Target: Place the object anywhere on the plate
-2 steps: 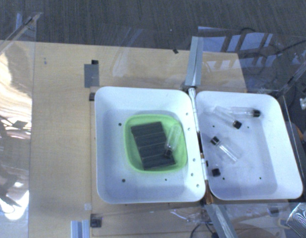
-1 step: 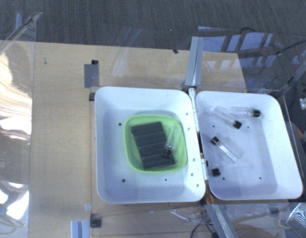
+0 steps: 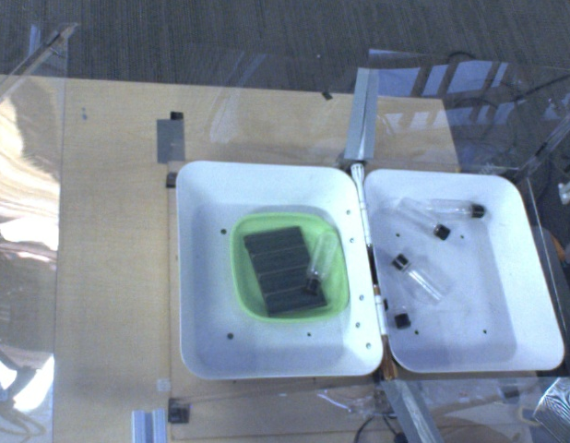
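Note:
A green square plate (image 3: 249,295) sits in the left white bin (image 3: 202,247). On it lies a dark ribbed block (image 3: 281,270), and a clear vial with a black cap (image 3: 318,268) rests at the block's right edge, on the plate. In the right white bin (image 3: 506,340) lie two more clear vials: one (image 3: 442,209) near the back with its black cap to the right, one (image 3: 416,276) near the middle with its cap to the upper left. Two loose black caps (image 3: 442,232) (image 3: 401,320) lie there too.
A grey metal bar (image 3: 362,118) stands behind the seam between the bins. A small dark bracket (image 3: 172,140) sits on the wooden bench behind the left bin. Clear plastic shielding and cables crowd the right side.

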